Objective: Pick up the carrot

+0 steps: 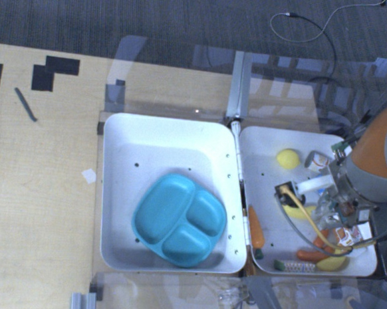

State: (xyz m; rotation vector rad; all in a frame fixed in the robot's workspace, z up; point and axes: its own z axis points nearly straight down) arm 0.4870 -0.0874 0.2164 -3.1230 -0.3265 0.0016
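one fixed camera hangs above the bench and looks down at a slant, with the far dark floor across the top of the frame. it sits far enough off to take in both white bins: the left bin near centre, the right bin toward the right edge. the arm enters from the right.

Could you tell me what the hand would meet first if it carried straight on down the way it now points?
Probably the floor of the right bin, near the orange and yellow pieces at its lower edge. The hand hangs over that clutter, but depth is unclear here.
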